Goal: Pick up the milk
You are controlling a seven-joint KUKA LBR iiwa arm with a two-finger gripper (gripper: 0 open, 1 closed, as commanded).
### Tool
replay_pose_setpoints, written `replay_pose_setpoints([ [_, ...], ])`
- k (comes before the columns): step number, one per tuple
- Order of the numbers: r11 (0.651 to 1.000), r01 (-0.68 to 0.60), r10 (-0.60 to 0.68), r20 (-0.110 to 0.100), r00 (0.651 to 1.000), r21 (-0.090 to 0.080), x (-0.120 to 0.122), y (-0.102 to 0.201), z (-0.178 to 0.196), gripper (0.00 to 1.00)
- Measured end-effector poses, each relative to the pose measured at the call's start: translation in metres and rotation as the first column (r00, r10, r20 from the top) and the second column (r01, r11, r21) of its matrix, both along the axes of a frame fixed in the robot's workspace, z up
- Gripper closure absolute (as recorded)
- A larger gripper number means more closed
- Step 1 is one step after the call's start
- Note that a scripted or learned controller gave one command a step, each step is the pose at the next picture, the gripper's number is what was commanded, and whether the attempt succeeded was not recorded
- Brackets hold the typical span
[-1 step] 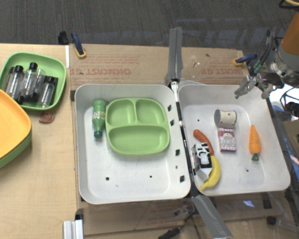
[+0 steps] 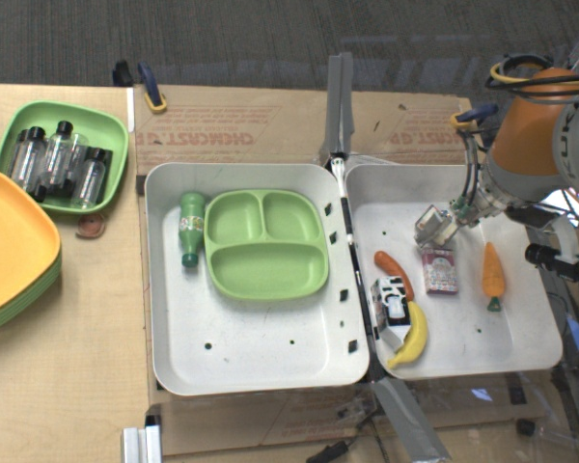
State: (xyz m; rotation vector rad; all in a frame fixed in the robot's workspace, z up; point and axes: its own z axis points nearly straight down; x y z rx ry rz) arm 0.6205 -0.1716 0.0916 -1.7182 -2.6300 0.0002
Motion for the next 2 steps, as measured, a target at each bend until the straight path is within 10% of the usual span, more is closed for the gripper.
replay_pose_setpoints([
  [1, 1.000, 0.005, -0.005, 0.002, 1.000, -0.001, 0.000, -0.002, 0.009, 1.00],
  [2, 0.995, 0.103, -0.103, 0.001, 0.995, -0.001, 0.006, 0.050, 0.066, 1.00],
])
